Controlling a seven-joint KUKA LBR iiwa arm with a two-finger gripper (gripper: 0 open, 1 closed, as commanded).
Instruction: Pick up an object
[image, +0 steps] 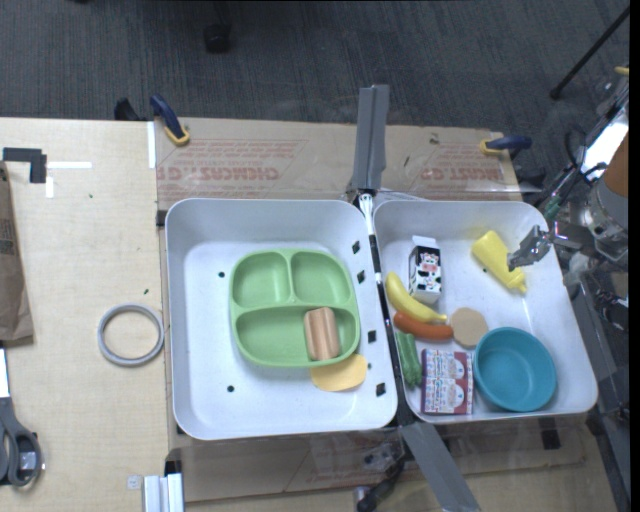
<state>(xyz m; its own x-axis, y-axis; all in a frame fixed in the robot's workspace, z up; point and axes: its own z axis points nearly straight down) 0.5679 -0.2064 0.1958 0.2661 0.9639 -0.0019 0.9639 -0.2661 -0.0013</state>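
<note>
My gripper (529, 250) hangs at the right bin's (572, 300) far right side, just right of a yellow wedge (495, 256), open with nothing between its fingers. The same bin holds a small milk carton (427, 270), a banana (408, 298), a red sausage (421, 324), a green pod (408, 358), a tan disc (468, 326), a blue bowl (515, 369) and a pink box (447, 382). In the left bin (195, 330), a green divided plate (290, 300) carries a hot dog (321, 332). A yellow slice (340, 375) lies at the plate's near edge.
On the bench left of the bins lie a grey tape ring (131, 333), scissors (18, 455) and a brown bag (12, 270). Blue-and-yellow clamps (171, 120) hold the cardboard behind the bins. A grey divider (370, 140) stands between the bins.
</note>
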